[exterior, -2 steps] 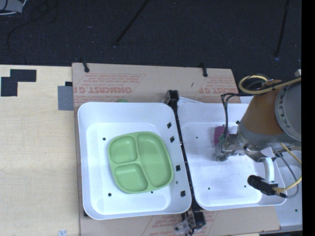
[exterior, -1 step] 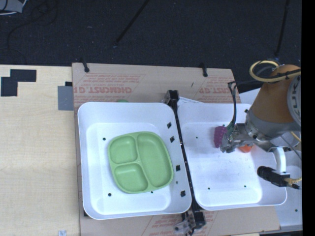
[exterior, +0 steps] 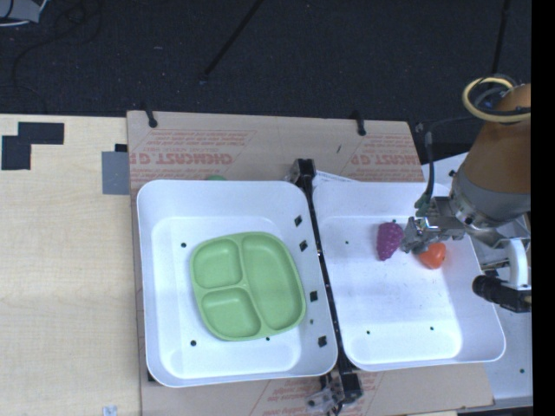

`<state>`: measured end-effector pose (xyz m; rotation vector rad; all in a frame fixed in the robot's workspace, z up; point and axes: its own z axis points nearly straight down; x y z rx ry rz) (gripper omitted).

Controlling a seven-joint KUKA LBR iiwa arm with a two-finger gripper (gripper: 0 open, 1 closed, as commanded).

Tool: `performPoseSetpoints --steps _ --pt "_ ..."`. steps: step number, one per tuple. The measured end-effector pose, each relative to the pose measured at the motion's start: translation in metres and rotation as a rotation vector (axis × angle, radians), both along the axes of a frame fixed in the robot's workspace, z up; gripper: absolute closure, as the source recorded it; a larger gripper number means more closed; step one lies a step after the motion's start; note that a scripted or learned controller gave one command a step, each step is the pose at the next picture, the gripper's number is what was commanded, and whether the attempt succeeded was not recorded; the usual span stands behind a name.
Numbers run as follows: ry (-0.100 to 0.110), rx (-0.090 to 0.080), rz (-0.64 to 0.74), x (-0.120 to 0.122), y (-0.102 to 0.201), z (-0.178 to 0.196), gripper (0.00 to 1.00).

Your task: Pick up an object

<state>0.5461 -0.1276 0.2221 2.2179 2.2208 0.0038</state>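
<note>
A purple grape-like bunch point(exterior: 389, 240) lies in the right bin point(exterior: 408, 336) toward its upper right. Just to its right sits a small orange-red object point(exterior: 433, 255). My gripper point(exterior: 416, 237) reaches in from the right and hovers low between these two, its metal tip right beside the purple bunch and above the orange-red one. Nothing visibly sits between its fingers.
The left bin point(exterior: 165, 232) holds a green three-compartment plate point(exterior: 247, 284). A black divider clamp point(exterior: 314, 267) runs between the bins. Cardboard lies beneath both bins, and the arm's bulky grey wrist point(exterior: 494, 180) overhangs the right bin's far right edge.
</note>
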Motion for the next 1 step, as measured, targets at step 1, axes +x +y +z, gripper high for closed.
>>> performPoseSetpoints --steps 1 --pt "0.002 0.000 0.000 -0.0078 -0.0015 0.0464 1.00"
